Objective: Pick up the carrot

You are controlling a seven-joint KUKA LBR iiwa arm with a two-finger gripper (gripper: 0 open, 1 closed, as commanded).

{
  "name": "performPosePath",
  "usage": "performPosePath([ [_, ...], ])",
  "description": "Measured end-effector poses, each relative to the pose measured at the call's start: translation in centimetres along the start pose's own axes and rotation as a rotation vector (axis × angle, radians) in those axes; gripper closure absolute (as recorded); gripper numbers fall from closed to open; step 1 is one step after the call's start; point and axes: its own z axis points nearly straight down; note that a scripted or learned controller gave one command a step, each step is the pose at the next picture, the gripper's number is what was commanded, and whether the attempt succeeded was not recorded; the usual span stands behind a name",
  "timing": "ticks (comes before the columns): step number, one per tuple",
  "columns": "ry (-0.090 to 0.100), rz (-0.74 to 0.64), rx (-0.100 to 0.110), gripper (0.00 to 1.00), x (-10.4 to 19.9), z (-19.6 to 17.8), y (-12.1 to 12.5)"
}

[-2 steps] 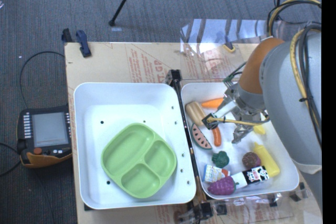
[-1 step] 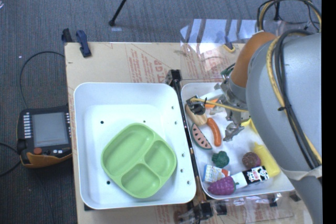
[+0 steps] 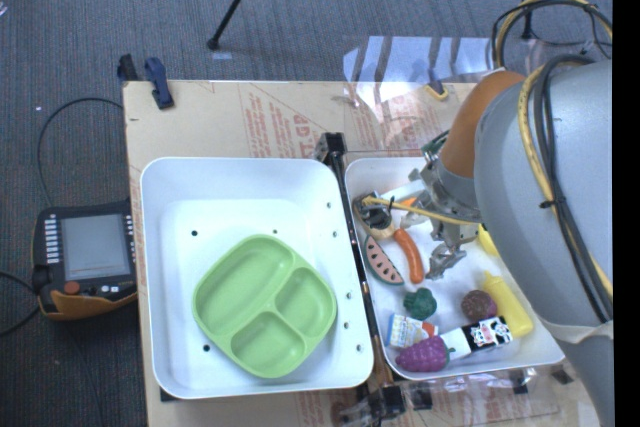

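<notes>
The carrot [image 3: 408, 255] is a short orange stick lying in the right bin [image 3: 545, 347], near the bin's left side. A watermelon slice [image 3: 378, 260] lies just to its left. My gripper [image 3: 446, 259] hangs low over the bin, a little to the right of the carrot and apart from it. The grey arm with its orange band covers the bin's right and far parts.
The right bin also holds a green broccoli piece [image 3: 420, 302], a brown ball [image 3: 478, 304], a yellow bottle [image 3: 507, 301], a milk carton [image 3: 486, 335], purple grapes [image 3: 422, 353] and a small carton [image 3: 405, 329]. A green divided plate [image 3: 265, 305] lies in the left bin [image 3: 170, 215].
</notes>
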Motion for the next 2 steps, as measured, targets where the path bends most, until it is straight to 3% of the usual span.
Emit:
performPosePath([
  [2, 0.005, -0.009, -0.001, 0.0, 2.47, -0.14, 0.27],
])
